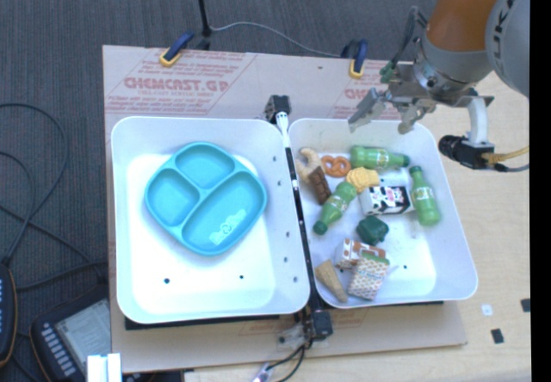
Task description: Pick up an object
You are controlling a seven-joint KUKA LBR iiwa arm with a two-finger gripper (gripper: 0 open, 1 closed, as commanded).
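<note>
Camera view: gripper [386, 116] fingers spread, empty, above right bin's [456, 225] far rim; green bottle [379, 157] just below.

Two white bins [129, 225] are sitting side by side; one blue plate [205, 197] is lying left, three green bottles [379, 157] are lying right.

The arm [482, 2] is cut off by the top and right edges. A dark device [65, 339] at the bottom left runs off-frame. The small carton's [386, 198] print is unreadable.
</note>
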